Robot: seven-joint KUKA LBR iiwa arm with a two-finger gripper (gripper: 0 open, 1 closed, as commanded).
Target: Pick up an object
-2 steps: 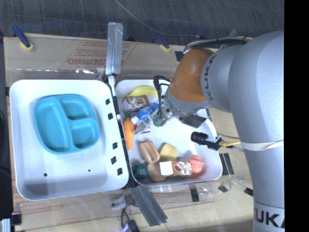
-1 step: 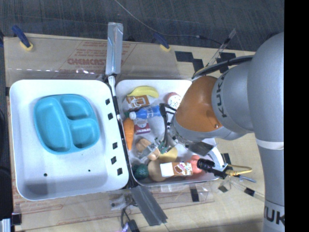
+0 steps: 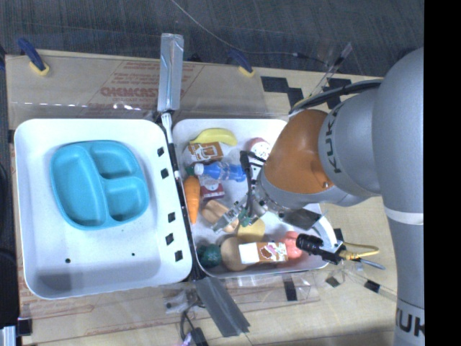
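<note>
- The arm (image 3: 360, 150), grey with an orange band, reached in from the right and bent down over the right bin (image 3: 277, 127).
- The gripper (image 3: 243, 211) sat low among the objects in the middle of that bin; whether it was spread, pressed together or pinching anything could not be told, since the wrist and the clutter hid it.
- Just beside the gripper lay a pale yellow wedge-shaped piece (image 3: 251, 229) and a tan bread-like piece (image 3: 215, 211); contact with either was unclear.
- An orange carrot (image 3: 191, 199) lay along the left wall of the right bin, near the tan piece.
- At the near edge of that bin a brown bottle (image 3: 259, 253) with a red-and-white label lay on its side, with a dark green round item (image 3: 209, 254) at its left end.
- At the far side of the bin lay a yellow banana (image 3: 216, 135), with a small brown box (image 3: 204, 151) just nearer than it and a blue-capped clear bottle (image 3: 220, 171) nearer still.
- A small white-and-red round item (image 3: 259, 148) showed beside the orange band.
- The left bin (image 3: 29, 215) held a blue divided tray (image 3: 99, 181), lying flat towards its far half, well apart from the gripper.
</note>
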